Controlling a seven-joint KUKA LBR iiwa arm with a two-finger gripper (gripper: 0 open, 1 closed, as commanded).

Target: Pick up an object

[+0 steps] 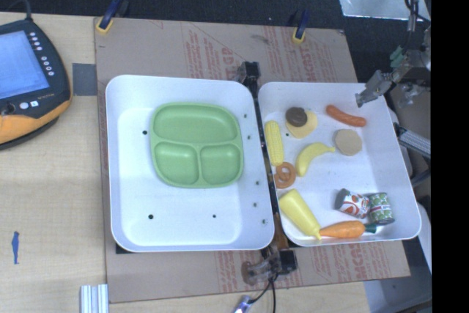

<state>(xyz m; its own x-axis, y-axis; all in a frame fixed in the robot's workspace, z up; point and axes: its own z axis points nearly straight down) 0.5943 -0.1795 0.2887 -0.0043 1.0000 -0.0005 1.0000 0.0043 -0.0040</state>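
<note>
meanwhile the jaws [368, 93] hover over the right bin's [392, 150] far corner (their spread i cannot tell), near the sausage [345, 116]; banana [313, 155] and carrot [342, 231] lie inside.

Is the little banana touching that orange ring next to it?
Cannot tell. In the camera view the banana's lower tip reaches right beside the orange ring, with no plain gap or overlap.
</note>
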